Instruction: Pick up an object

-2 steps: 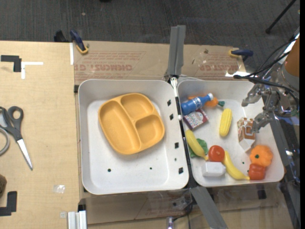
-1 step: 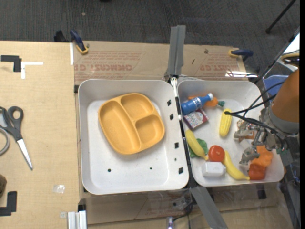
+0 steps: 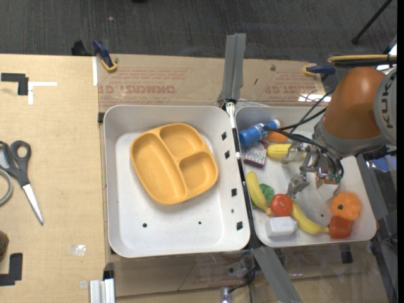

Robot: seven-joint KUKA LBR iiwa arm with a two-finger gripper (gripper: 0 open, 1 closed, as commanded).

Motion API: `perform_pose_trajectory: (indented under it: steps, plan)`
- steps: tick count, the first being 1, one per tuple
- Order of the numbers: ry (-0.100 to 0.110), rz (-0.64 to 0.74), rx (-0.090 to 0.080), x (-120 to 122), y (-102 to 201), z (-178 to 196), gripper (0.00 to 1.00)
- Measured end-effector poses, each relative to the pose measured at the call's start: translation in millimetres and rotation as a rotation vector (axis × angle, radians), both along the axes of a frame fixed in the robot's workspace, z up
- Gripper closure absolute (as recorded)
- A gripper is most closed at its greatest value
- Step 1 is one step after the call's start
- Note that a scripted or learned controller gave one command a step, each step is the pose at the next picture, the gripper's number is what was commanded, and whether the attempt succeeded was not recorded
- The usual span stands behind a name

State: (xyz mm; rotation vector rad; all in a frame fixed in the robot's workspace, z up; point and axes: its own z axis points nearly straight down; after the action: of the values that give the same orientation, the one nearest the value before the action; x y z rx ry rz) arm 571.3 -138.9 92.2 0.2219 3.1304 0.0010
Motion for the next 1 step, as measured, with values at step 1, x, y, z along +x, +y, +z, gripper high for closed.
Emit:
perform_pose_trajectory:
  steps: [1]
  plan:
    - [0.009, -0.116, -0.001, 63.2, 27.2, 0.4, 0.0]
